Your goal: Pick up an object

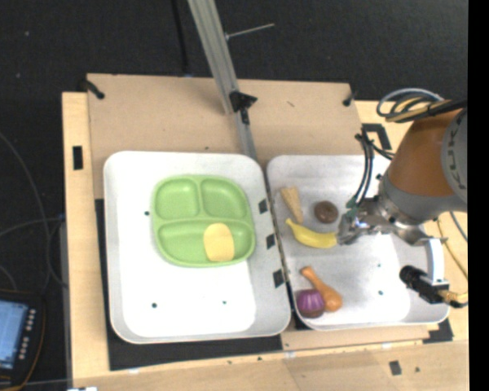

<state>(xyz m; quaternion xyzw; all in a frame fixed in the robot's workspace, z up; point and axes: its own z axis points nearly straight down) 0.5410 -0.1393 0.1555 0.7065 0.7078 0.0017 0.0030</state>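
Camera view observations: gripper (349, 228) sits low in the right bin (367, 308), just beside the right end of the banana (311, 235); whether it is open or closed cannot be told. A brown round object (326, 212) lies close above. Judgement: the banana is the likely target. Recommend centring over its thick middle, straddling its narrow width, and clearing the brown object before closing and lifting straight.
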